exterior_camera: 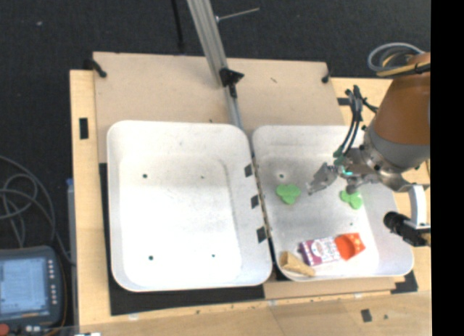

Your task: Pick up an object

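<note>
The right bin (304,142) holds a small green piece (288,194) near its left side. A second green piece (352,199) lies further right, partly under the arm's wrist. A purple and orange carton (330,249) lies on its side near the front edge, with a tan scrap (293,262) just left of it. My gripper (320,181) hangs over the middle of this bin, between the two green pieces and slightly behind them. Nothing shows in its grasp.
The left bin (181,204) sits beside the right one, with black clips along the shared edge. A slanted metal pole (210,37) rises behind the bins. The orange-banded arm (402,113) covers the right bin's far right corner.
</note>
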Action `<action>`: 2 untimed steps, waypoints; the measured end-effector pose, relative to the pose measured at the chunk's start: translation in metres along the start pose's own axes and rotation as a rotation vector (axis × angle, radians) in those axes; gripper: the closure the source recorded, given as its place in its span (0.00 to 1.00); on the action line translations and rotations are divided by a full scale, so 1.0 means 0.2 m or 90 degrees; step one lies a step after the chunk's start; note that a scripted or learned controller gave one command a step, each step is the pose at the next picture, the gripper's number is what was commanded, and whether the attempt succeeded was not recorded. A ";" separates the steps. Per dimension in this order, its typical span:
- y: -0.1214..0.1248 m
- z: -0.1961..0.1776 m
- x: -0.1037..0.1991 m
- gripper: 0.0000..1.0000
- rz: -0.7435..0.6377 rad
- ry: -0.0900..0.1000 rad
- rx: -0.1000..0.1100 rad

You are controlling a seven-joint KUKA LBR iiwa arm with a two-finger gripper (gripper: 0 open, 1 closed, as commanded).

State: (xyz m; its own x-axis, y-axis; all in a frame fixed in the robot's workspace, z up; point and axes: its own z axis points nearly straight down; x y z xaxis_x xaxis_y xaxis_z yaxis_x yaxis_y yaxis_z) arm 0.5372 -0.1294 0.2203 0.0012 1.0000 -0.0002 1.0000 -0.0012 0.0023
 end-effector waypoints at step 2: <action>0.01 0.58 -0.02 0.00 0.001 -0.001 0.004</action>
State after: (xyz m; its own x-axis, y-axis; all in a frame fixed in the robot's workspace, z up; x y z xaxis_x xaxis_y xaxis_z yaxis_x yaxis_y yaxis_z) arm 0.5390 -0.1332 0.1050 0.0031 1.0000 -0.0011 1.0000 -0.0031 -0.0042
